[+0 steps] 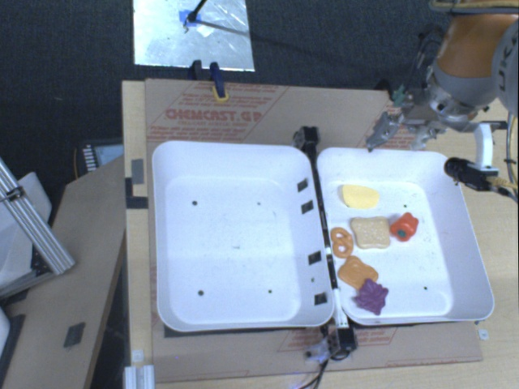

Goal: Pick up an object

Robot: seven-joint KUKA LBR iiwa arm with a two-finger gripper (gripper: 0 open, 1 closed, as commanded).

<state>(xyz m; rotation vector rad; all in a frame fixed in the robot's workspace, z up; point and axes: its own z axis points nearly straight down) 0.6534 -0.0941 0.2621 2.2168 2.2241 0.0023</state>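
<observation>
The right bin (462, 254) holds several toy foods. A yellow piece (358, 195) lies nearest the back. Below it are a slice of bread (371, 232), a red pepper (404, 226) and a small pretzel (341, 241). An orange piece (357, 272) and a purple bunch of grapes (372, 296) lie toward the front. My gripper (401, 136) hangs above the back rim of the right bin, behind the yellow piece. It is open with nothing between its fingers.
The left bin (162, 217) sits beside the right one, with a black hinge strip (319, 217) between them. A shiny metal sheet (193, 23) lies beyond the bench, with blue and yellow clamps (217, 83) at the cardboard's back edge.
</observation>
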